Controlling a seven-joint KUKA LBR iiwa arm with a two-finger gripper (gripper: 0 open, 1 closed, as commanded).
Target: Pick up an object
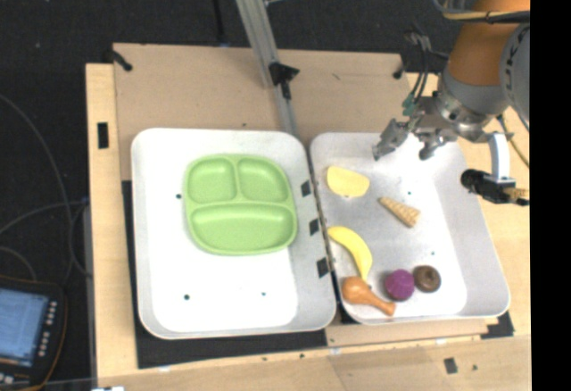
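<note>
Bench point(214, 95), pale wood, runs to the near edge; two white bins sit on it side by side.

Left bin point(161, 291): holds a green tray point(241, 204) with three compartments, set toward the back, flat, nothing visible on it.

Right bin point(464, 255): holds the loose items, mostly along its left and near sides.

Arm point(486, 41), grey with orange band, reaches in from the right, over the bin's back right corner.

Gripper point(408, 145) hangs over the back of the right bin, fingers spread apart, nothing between them. Whether the tips touch the bin floor, cannot tell.

Items, larger to smaller:
- Banana point(351, 248), curved, near the left wall, midway down.
- Yellow piece point(347, 182), rounded, near the left wall toward the back; nearest item to the gripper on its left, but apart from it.
- Orange piece point(366, 293), pear-shaped, at the near left, just below the banana's end, possibly touching it.
- Cone point(400, 211), tan and ribbed, lying on its side near the bin's middle, nearer the camera than the gripper and apart from it.
- Purple ball point(400, 284), near edge, just right of the orange piece.
- Brown ring point(427, 278), just beside the purple ball, on its right.

The near-edge cluster lies well apart from the gripper.
</note>
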